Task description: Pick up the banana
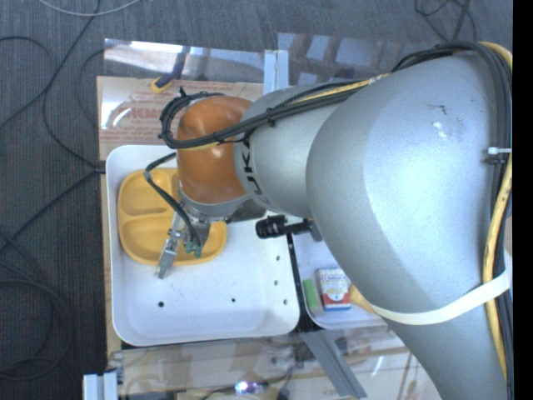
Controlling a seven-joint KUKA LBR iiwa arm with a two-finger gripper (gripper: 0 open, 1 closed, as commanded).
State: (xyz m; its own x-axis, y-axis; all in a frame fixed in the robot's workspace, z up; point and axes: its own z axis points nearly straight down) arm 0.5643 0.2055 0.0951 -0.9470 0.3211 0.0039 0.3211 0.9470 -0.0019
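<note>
Reach phase. The arm [366, 148], smooth grey with a glossy orange band, brings its gripper [171, 252] down over the near edge of a yellow divided tray [137, 215] in the left bin [216, 307]. How wide the gripper stands cannot be told; nothing is seen in it. No banana can be made out; it may lie hidden under the wrist. The next move calls for locating the fruit. A small carton [335, 288] lies in the right bin [312, 313].

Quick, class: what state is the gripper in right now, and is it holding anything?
Gripper: low over the near edge of the yellow divided plate in the left bin; open or closed cannot be told, and nothing is seen held.
</note>
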